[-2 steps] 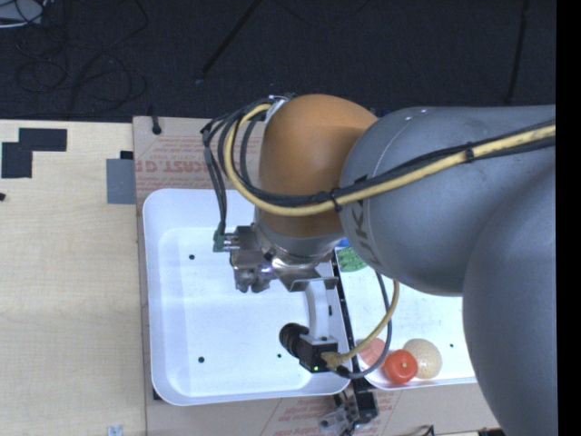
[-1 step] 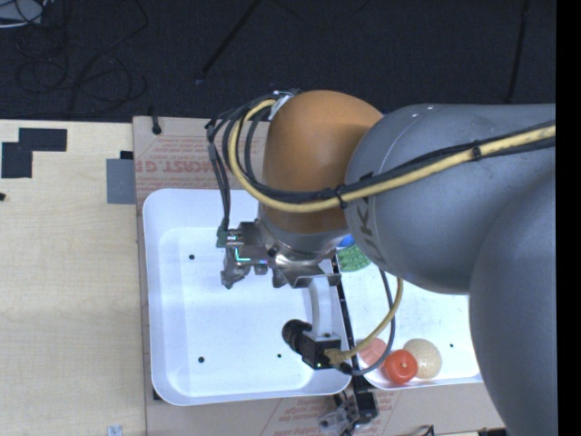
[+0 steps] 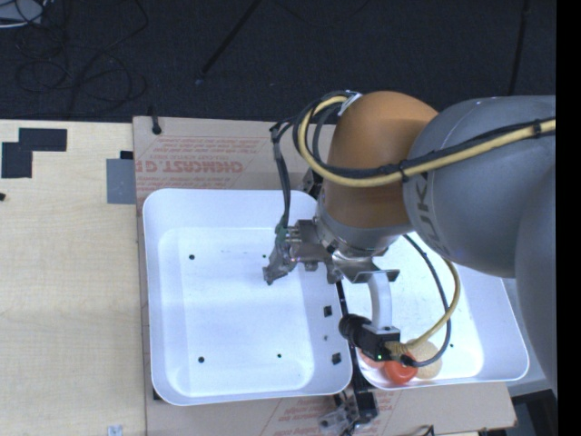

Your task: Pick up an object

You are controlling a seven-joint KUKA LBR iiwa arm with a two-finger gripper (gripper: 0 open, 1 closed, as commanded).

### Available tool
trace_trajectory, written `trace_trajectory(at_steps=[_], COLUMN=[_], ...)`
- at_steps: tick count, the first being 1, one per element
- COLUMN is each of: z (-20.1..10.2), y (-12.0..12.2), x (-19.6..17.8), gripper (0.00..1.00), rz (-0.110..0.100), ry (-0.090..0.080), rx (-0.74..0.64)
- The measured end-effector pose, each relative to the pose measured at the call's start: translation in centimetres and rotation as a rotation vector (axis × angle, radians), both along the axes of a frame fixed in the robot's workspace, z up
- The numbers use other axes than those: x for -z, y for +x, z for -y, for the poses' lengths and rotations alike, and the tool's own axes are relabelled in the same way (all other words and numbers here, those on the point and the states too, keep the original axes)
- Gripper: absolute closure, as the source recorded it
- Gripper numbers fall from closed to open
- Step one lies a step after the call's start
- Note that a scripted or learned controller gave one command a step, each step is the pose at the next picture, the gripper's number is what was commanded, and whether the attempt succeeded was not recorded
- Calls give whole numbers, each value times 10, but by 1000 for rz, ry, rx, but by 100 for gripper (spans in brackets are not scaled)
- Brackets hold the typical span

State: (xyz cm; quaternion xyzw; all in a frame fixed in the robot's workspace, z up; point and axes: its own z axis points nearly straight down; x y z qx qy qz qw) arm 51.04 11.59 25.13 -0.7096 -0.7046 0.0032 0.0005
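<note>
The left bin (image 3: pixel 227 307) offers a wide bare floor, open from above. Over the right bin (image 3: pixel 490 352) the arm (image 3: pixel 427 180) blocks most of the room, and objects (image 3: pixel 404 361) crowd its near left corner beside the dividing wall.

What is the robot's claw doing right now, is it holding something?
Gripper: over the left bin; open or shut cannot be told, nothing seen held.
</note>
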Motion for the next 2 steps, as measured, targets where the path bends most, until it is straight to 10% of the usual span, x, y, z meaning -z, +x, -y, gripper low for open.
trace_trajectory(at_steps=[2], z=[-129], y=[-39], x=[135], gripper=[0], rz=[-9], ry=[0], rx=[-11])
